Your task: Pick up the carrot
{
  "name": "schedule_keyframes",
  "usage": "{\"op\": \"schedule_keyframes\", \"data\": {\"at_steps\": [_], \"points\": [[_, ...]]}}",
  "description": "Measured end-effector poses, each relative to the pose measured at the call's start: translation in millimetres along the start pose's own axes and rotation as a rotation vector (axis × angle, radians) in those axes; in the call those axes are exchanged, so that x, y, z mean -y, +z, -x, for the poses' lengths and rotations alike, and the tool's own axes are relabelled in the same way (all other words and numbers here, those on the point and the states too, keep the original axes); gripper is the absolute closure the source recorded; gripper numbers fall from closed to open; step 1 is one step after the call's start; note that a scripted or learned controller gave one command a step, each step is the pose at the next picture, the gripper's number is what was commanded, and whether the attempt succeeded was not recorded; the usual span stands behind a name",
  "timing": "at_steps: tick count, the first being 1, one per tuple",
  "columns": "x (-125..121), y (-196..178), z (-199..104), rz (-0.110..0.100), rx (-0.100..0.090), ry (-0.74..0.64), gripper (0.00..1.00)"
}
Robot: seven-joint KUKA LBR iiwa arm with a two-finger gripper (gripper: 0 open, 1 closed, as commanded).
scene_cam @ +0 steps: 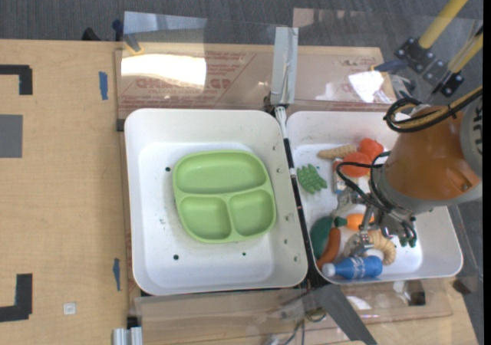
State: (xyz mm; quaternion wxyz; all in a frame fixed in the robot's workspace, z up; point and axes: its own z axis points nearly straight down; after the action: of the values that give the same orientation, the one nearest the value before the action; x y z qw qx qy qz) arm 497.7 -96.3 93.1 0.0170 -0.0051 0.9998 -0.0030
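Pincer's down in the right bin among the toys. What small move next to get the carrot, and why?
Probably shift the pincer slightly toward the left bin. The carrot lies just that side of it, beside the blue bottle, not between its tips, and other toys crowd close.

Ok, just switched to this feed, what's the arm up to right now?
The arm is reaching into the right bin, with its gripper down among a pile of toy food there. The carrot lies at the bin's left side, next to the blue bottle, and nothing shows it lifted yet. The left bin holds the green divided plate. From this angle I can't judge what the gripper is doing with the items under it.
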Motion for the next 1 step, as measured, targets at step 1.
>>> {"op": "schedule_keyframes", "data": {"at_steps": [1], "points": [[-0.6, -11.2, 1.9, -0.001, 0.005, -0.001, 1.0]]}}
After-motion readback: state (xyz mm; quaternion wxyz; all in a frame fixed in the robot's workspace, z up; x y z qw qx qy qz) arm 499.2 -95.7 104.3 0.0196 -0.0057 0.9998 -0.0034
